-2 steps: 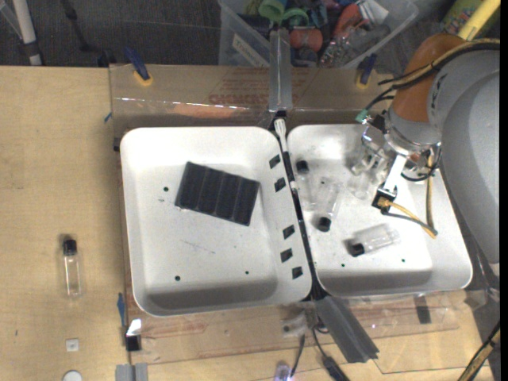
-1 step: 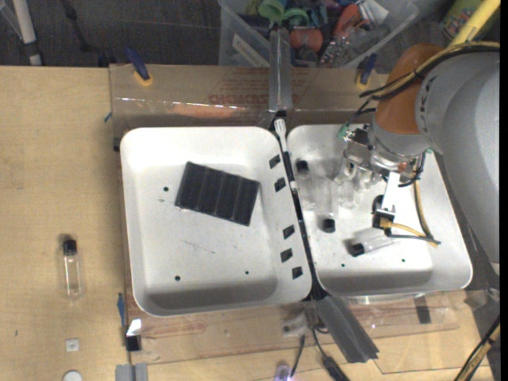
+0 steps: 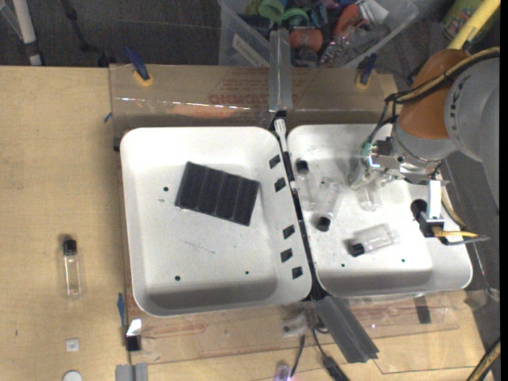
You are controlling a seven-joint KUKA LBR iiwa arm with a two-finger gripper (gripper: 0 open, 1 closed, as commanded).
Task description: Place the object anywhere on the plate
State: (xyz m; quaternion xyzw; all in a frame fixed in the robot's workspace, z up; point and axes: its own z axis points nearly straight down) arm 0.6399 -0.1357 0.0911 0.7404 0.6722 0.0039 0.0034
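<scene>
Bench (image 3: pixel 48 133): the big tan table under it all; it runs far out to the left of the claw.
Arm (image 3: pixel 468 109): grey, with an orange band (image 3: pixel 429 109); it comes in from the right, and the claw sits at its end.
Left bin (image 3: pixel 198 137): white and shallow, well to the left of the claw.
Right bin (image 3: pixel 397 272): white too, touching the left bin; the claw hangs over its top part.
Tub (image 3: pixel 238 30): a clear box full of bright toys, up behind the claw and to its left, off the bins.
Plate (image 3: pixel 218 193): dark, flat and ribbed, a bit tilted; it lies in the left bin, far to the left of the claw.
Claw (image 3: pixel 371 173): it points down into the right bin. It is see-through and blurry, so I cannot tell if it is released, clenched or grasping something.
Lying bottle (image 3: pixel 371 239): clear, with a black cap; it lies on its side in the right bin, just below the claw, apart from it.
Low bottle (image 3: pixel 321 219): clear with a black cap, below and left of the claw, near the wall between the bins.
High bottle (image 3: pixel 303 167): the same kind, level with the claw and to its left.
Glassy thing (image 3: pixel 367 198): right under the claw; maybe one more bottle, but it is too blurry to say.
Lone bottle (image 3: pixel 71 267): on the bench, far to the left of the claw, outside both bins.
</scene>
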